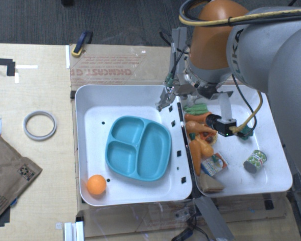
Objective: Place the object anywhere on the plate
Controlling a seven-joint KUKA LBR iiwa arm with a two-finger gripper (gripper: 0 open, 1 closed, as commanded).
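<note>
A light blue plate (139,148) with three compartments lies in the middle of the left bin (90,100). An orange ball (96,184) rests on the bin floor by the plate's front left corner, just apart from it. My gripper (167,98) hangs at the back of the bins, over the divider between them and beyond the plate's far right corner. I see nothing held in it. Toy carrots (198,126) and a green piece (195,107) lie in the right bin just right of the gripper.
The right bin (276,181) also holds a small can (255,160), a colourful packet (213,164) and a brown slice (211,185). A tape ring (40,125) and a brown box (7,174) lie on the bench to the left. A cardboard sheet (115,67) sits behind the left bin.
</note>
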